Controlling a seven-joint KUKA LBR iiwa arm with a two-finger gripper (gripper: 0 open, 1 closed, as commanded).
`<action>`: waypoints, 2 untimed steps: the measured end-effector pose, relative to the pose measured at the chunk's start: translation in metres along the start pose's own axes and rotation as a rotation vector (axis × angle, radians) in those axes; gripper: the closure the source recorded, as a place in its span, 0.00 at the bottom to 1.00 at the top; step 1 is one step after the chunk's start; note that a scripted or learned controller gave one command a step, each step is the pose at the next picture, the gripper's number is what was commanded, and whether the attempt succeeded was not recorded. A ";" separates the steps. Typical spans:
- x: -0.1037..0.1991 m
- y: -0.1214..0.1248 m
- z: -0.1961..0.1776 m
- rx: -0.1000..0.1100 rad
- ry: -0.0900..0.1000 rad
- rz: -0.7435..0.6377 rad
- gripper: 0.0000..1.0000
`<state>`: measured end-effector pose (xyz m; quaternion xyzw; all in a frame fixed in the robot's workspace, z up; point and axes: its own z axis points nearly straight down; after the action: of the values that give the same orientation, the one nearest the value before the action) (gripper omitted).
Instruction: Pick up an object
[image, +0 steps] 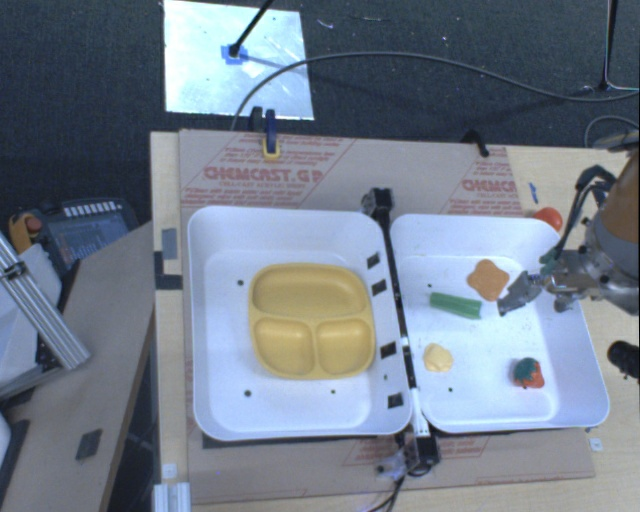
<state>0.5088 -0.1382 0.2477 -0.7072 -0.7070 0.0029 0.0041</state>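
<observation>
gripper (522, 292) sits in the right bin (585, 415), just beside the orange piece (488, 279) and green stick (456, 305). can't tell if it's clenched or released, too blurry. risk: clips both, grabs neither.

Bench (165, 300) of pale wood, seen from above at a slant. A brown cardboard sheet (330, 165) printed in red lies flat on it, well beyond the jaws. Two shallow white bins rest on the sheet, side by side and touching along a dark hinge strip. The right bin (575, 395) lies directly beneath the jaws; the left bin (215, 330) lies well to the far side of them, past the hinge. A blue-and-yellow clamp (270, 135) grips the sheet's far edge. A small grey tab (168, 240) sits on the bare bench beside the left bin.
</observation>
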 end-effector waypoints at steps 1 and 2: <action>0.001 0.002 -0.006 -0.011 -0.002 -0.003 0.00; -0.006 -0.002 0.038 -0.011 -0.002 -0.001 0.00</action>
<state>0.5062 -0.1442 0.2093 -0.7066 -0.7076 -0.0003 -0.0005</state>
